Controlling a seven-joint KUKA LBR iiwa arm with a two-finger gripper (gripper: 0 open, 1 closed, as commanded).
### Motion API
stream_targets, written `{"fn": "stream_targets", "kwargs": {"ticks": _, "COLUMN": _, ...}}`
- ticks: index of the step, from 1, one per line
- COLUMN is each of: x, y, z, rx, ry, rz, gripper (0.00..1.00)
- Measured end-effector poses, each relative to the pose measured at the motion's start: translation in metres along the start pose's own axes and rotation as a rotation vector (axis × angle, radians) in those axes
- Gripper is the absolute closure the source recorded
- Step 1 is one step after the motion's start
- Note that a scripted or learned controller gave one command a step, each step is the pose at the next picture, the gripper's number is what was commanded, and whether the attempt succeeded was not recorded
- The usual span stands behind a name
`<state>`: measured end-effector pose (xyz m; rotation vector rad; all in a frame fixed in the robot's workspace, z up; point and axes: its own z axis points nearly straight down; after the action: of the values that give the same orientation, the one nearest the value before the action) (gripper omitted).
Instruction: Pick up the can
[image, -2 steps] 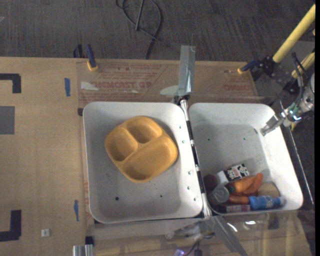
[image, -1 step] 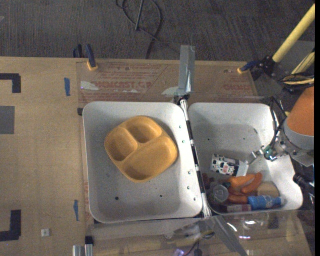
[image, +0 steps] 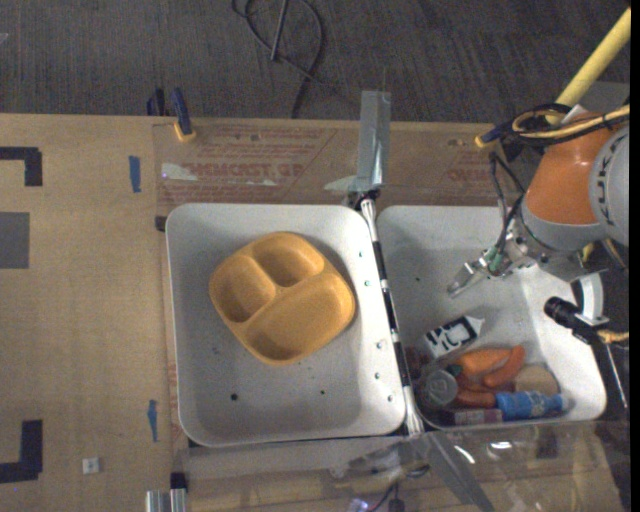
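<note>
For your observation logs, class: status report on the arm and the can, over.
Gripper open, above right bin, holding nothing. Can at bin's near-left corner, untouched. Orange toy and blue bottle crowd beside it.

The arm (image: 585, 185) runs off the right edge, so its upper links stay unseen, and the gripper (image: 470, 276) is too small and blurred to show how its fingers stand. Below the gripper, the can (image: 438, 386) sits half buried among crowded items, its label unreadable. The blue bottle (image: 528, 405) beside it blurs into the bin wall (image: 500, 418).
</note>
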<state>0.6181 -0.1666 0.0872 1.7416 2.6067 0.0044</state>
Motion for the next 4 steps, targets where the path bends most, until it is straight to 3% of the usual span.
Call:
{"fn": "stream_targets", "kwargs": {"ticks": 1, "x": -0.035, "y": 0.039, "z": 0.001, "rx": 0.003, "ry": 0.000, "rz": 0.395, "gripper": 0.00}}
{"fn": "stream_targets", "kwargs": {"ticks": 2, "x": -0.034, "y": 0.042, "z": -0.011, "rx": -0.001, "ry": -0.004, "rz": 0.390, "gripper": 1.00}}
{"fn": "stream_targets", "kwargs": {"ticks": 3, "x": -0.033, "y": 0.042, "z": -0.011, "rx": 0.000, "ry": -0.004, "rz": 0.389, "gripper": 0.00}}
{"fn": "stream_targets", "kwargs": {"ticks": 4, "x": 0.046, "y": 0.037, "z": 0.000, "rx": 0.002, "ry": 0.001, "rz": 0.403, "gripper": 0.00}}
